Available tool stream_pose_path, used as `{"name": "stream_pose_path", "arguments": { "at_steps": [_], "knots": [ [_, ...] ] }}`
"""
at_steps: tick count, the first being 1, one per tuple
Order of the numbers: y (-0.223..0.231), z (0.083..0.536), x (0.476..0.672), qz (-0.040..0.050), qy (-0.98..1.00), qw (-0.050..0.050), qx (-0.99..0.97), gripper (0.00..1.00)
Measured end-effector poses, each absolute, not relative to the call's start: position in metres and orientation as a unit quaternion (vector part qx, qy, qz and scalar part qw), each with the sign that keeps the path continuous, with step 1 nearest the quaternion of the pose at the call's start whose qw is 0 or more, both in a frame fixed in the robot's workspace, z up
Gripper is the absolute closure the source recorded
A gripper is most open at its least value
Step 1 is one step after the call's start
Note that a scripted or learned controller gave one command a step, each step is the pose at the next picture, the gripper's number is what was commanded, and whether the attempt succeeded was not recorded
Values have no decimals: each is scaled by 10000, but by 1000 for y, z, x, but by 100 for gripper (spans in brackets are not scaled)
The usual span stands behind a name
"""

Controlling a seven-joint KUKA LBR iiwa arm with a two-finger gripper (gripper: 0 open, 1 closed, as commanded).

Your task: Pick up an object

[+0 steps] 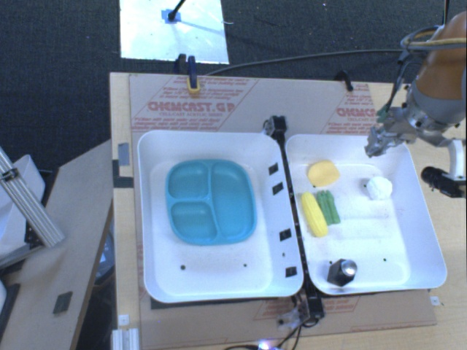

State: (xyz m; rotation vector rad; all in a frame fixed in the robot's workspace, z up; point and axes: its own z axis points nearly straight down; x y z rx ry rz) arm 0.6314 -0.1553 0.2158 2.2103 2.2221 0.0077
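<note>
claw (379, 143) over right bin (416, 217) rim | grip: cannot tell, blurred | white lump (379, 188) near

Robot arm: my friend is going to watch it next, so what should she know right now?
Gripper: above the right bin's far edge, with nothing seen between its fingers.
Right bin: yellow lump, corn cob with a green piece touching it, white lump, shiny dark thing.
Left bin: blue divided tray.
Done: nothing picked up.
Left: pick one object; the white lump looks nearest.
</note>
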Motion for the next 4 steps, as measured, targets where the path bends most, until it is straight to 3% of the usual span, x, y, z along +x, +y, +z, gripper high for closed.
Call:
{"name": "stream_pose_path", "arguments": {
  "at_steps": [1,3,4],
  "knots": [
    [-155,255,633,18,7091,29,7051,100],
    [-65,261,584,4,7099,-4,7043,100],
    [-21,248,571,4,7100,-5,7042,100]
  ]
}}
